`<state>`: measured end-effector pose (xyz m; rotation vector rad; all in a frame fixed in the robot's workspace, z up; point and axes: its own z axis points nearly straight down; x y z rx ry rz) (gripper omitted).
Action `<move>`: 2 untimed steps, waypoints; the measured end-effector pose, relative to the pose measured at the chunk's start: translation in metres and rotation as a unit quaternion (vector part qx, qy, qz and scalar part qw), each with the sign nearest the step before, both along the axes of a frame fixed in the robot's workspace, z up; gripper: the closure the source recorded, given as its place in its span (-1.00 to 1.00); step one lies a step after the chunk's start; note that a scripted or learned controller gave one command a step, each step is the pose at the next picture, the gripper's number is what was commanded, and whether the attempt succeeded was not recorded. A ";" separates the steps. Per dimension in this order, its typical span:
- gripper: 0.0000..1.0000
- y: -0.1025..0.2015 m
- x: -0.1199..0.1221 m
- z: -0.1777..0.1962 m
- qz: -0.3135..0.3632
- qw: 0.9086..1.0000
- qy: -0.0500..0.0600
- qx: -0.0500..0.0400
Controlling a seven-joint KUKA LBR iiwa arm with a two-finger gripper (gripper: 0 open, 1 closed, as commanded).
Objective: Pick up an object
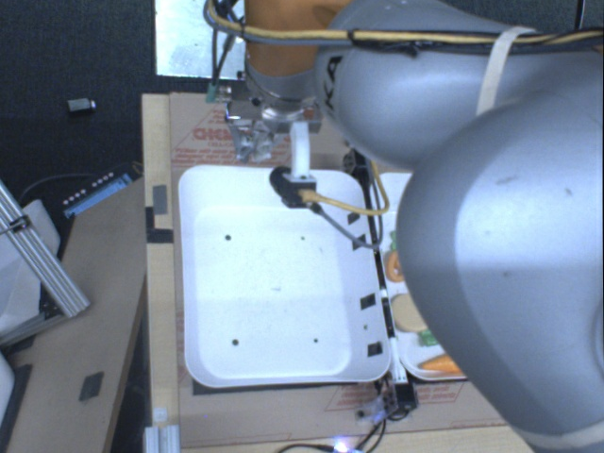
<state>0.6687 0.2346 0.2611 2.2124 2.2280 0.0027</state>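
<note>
My gripper [271, 151] hangs below the orange band [293, 17] at the far rim of the left white bin [203, 281]. The view is too cluttered there to tell how it stands or whether it holds anything. A strip of the right bin [408, 374] shows past the arm's grey bulk [491, 206]. In that strip lie an orange object [394, 268], a tan round object [411, 315] and an orange piece [440, 366]. The arm hides the rest of that bin.
Both bins rest on a cardboard sheet [189, 130] on the bench. A yellow cable [344, 206] loops from the wrist over the divider between the bins. An aluminium frame [42, 272] and a blue-and-black part [94, 192] sit off to the left.
</note>
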 end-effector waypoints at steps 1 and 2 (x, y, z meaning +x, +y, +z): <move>1.00 0.000 0.000 0.027 0.000 1.000 -0.001 0.001; 1.00 0.000 0.000 0.057 0.000 1.000 -0.001 0.001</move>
